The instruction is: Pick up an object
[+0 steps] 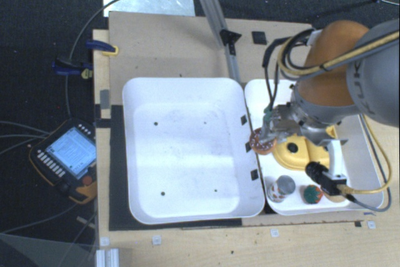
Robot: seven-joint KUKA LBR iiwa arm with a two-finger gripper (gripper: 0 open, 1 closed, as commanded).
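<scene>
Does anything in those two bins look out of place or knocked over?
Nothing looks spilled or damaged. The one thing slightly off is a brownish object lying against the right bin's left wall, just under the gripper. The yellow object, grey piece and green ball lie flat inside.

Bright, even overhead light; slight softness.

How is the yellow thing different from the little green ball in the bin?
The yellow thing is much bigger than the green ball. The yellow thing is a lumpy shape with a dark spot on top; the green ball is round. The yellow thing lies partly under the arm's gripper; the green ball sits nearer the front edge. Both rest in the right bin.
</scene>
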